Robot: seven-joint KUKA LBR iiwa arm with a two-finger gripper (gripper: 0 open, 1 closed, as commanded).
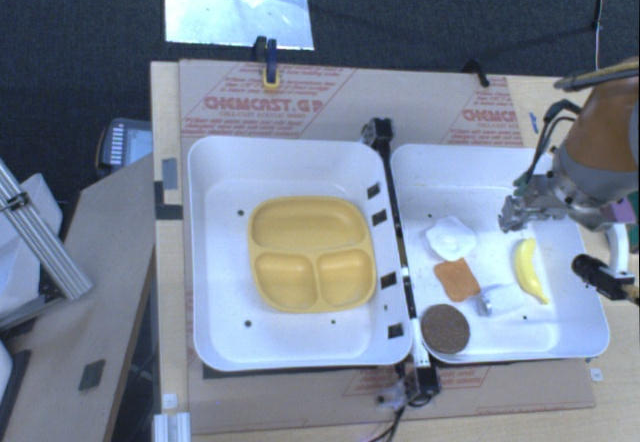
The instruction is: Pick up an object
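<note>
On the surface (330, 90): two shallow white bins side by side. Left bin (215, 230): one yellow divided tray (305, 252) with three compartments, lying flat near the middle. Right bin (570, 335): a yellow banana (528, 271), lying lengthwise toward the right side; a white crumpled item (451, 237), left of the banana and apart from it; an orange flat piece (457, 279), just below the white item; a brown round disc (445, 328) at the near left corner; a small grey object (483, 305), just beside the orange piece. Arm: grey with orange band, entering from the right. End effector (522, 212): above the right bin, just above the banana's upper end; whether spread or pressed together cannot be told; nothing seen between its tips
</note>
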